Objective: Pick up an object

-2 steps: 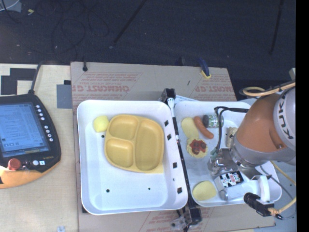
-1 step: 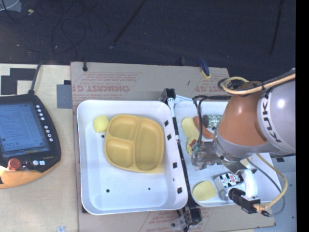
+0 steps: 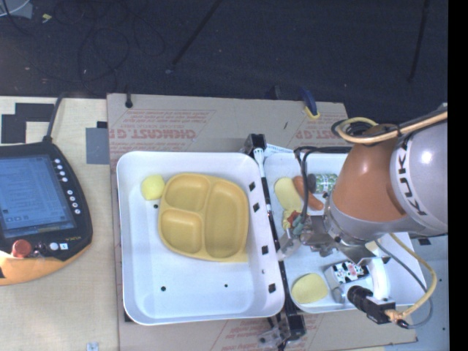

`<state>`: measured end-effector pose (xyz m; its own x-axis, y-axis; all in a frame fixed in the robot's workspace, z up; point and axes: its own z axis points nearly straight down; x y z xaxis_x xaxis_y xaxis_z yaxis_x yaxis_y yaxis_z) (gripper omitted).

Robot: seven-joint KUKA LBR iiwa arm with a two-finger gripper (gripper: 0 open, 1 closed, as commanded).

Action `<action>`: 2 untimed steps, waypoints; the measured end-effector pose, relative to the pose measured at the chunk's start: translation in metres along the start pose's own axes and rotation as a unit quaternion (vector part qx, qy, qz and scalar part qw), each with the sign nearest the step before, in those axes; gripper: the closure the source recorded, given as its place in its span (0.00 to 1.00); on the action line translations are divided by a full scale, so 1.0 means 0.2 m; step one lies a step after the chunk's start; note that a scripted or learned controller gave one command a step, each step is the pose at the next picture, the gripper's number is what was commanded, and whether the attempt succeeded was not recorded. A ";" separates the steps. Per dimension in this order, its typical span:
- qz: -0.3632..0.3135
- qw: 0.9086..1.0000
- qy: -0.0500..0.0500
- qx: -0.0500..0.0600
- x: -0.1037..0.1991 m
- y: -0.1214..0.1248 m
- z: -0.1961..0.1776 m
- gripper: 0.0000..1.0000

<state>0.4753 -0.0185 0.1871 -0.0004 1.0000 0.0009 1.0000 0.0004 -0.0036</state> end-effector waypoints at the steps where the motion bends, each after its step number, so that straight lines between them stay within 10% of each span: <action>1: 0.002 1.000 -0.002 -0.003 -0.25 0.35 0.00 0.00; 2: -0.001 1.000 0.000 -0.002 -0.41 0.44 0.42 0.00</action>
<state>0.5640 -0.1006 0.1028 -0.0015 1.0000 0.0011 1.0000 0.0015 -0.0003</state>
